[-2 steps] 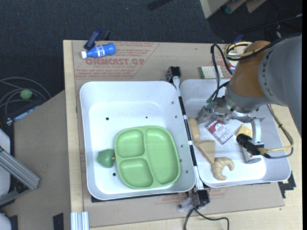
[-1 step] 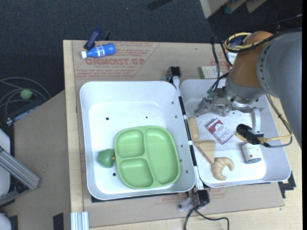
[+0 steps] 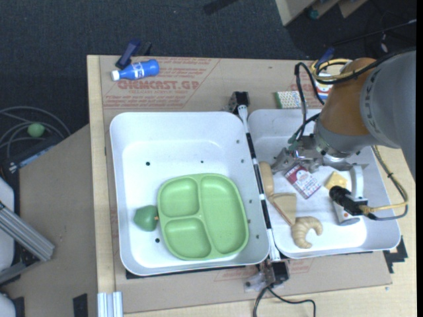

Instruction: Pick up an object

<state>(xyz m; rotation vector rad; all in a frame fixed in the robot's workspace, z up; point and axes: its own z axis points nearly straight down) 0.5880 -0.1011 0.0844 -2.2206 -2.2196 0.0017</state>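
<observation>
Camera view has the gripper low in the right bin, right over a red-and-white packet; honestly can't tell if the jaws are spread or pinched. That packet lies flat, long axis slanting from upper left to lower right. Just below it sits a croissant, curled, its tips pointing down-left. A yellow wedge is beside the packet. Left bin holds a green divided plate and a green pear touching its left edge.

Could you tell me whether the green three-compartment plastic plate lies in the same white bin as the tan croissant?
No, the green three-compartment plastic plate lies in the left white bin, while the tan croissant lies in the right one.
</observation>
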